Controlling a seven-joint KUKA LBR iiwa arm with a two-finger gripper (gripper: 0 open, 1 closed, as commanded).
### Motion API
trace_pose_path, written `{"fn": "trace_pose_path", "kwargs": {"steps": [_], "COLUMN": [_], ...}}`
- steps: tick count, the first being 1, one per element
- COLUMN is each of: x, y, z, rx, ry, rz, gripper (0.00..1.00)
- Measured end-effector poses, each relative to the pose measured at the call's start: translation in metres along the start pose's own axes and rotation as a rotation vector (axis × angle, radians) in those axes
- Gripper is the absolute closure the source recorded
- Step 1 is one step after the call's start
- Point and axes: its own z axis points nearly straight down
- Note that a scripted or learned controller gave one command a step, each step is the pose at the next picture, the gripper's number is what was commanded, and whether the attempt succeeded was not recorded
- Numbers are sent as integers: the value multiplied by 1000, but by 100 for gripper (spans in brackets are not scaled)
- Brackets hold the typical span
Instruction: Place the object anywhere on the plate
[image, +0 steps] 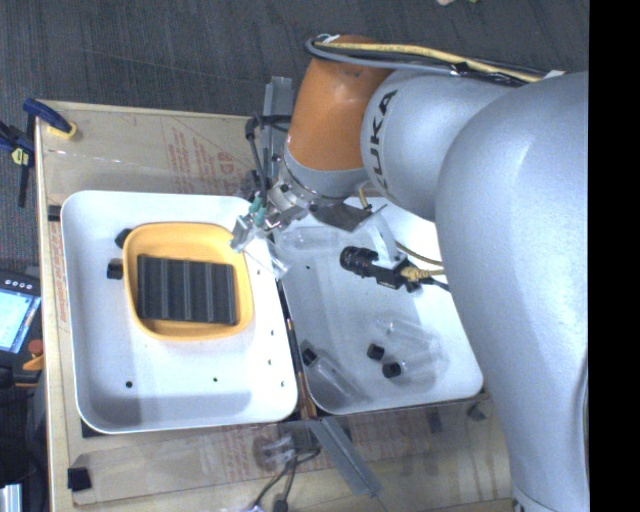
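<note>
Your jaws hang over the yellow plate's right rim; whether they're open or shut, you can't tell. The object isn't identifiable; something clear lies blurred in the right bin. The arm hides that bin's far side.
</note>
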Motion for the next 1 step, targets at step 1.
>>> {"fn": "trace_pose_path", "kwargs": {"steps": [1], "x": [0], "y": [0], "z": [0], "rx": [0], "ry": [0], "rz": [0], "gripper": [0]}}
